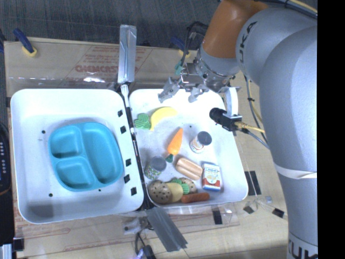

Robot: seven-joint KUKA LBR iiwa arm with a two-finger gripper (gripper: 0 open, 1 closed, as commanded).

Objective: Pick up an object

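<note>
Two white bins: the left bin holds one blue tray. The right bin holds one banana and one carrot. The gripper hangs above with fingers apart, gripping nothing.

Pale wooden bench; dark floor
</note>
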